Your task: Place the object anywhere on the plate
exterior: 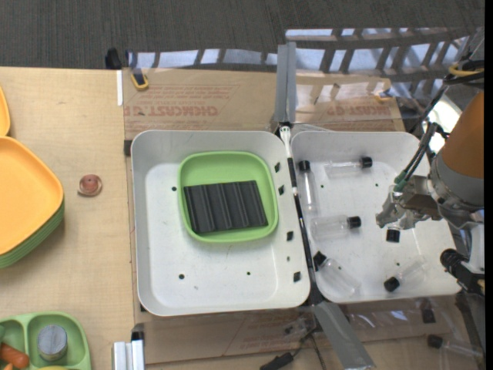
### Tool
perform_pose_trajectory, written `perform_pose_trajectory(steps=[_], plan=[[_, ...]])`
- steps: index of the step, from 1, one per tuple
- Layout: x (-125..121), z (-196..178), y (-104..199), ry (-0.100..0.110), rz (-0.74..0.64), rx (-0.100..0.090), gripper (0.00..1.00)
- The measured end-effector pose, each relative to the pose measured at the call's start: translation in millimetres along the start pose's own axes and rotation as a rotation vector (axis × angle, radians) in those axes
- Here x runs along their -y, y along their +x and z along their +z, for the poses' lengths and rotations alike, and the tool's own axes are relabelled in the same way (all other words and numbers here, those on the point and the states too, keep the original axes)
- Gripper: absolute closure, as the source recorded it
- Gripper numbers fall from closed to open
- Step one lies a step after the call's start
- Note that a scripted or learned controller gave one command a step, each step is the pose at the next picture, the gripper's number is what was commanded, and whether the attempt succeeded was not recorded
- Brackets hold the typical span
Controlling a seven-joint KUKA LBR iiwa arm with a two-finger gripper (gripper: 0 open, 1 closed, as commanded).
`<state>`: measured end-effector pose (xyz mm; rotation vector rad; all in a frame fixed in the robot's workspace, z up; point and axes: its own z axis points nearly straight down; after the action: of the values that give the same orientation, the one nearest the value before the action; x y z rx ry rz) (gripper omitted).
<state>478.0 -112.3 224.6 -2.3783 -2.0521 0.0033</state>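
Right now the gripper point(394, 223) hangs over the right bin point(339, 141), well right of the green plate point(223, 168). A clear tube point(400, 272) lies just below it. I cannot tell its grip.

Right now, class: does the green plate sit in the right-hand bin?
No. The green plate lies in the left bin, bearing a dark ribbed slab.
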Motion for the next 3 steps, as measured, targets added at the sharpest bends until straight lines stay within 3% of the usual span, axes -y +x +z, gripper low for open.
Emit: perform_pose_trajectory(steps=[1,2,3], plan=[[0.6,46.8,-4.8,0.003,-0.076,-0.001,1.0],[7.6,3.9,50.8,0.0,-0.198,0.0,1.0],[-13.0,25.0,87.6,0.001,-0.321,0.0,1.0]])
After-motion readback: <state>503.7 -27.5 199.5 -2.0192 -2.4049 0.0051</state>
